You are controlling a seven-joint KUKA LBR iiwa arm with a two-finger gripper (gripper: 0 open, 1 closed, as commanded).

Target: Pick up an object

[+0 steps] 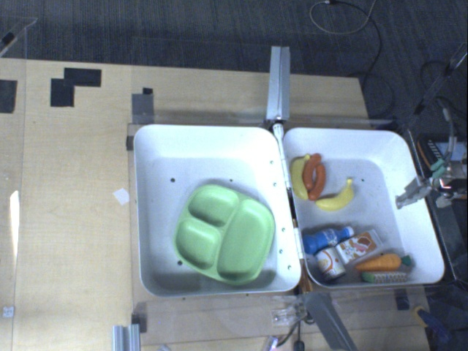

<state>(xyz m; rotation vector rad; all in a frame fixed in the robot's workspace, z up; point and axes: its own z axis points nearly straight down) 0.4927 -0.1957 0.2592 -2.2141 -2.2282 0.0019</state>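
- Worktop (pixel 66 218): pale wood surface on the left, with black angular markings near its far edge and a small white scrap lying just left of the bins. None of this bears on the pick.
- Left bin (pixel 157 159): holds one thing, a green sectioned plate (pixel 225 232), three compartments, lying flat towards the near right part of the bin. Untouched; it sits wide and low, so I judge it a poor first choice for a two-finger grasp.
- Metal divider post (pixel 279 86) stands at the far end of the seam between the bins.
- Right bin (pixel 380 148): the candidates are here. Far left, a yellow banana (pixel 338 198) curving around a red-orange sausage-like toy (pixel 315 177), the two touching or nearly so.
- Near edge, packed close: blue bottle (pixel 327 238), small carton (pixel 357 248) just beside it, orange carrot (pixel 380 262) along the near wall. Crowding here could foul a grasp; the wall is just beside the carrot.
- Gripper (pixel 431 185): at the right rim of the right bin, apart from every object. Too small and cluttered at that edge to resolve; finger state cannot be told. Nothing visibly between them.
- Progress: nothing lifted; all items rest in the bins. Approach, descent, closure and lift all remain, by my reading.
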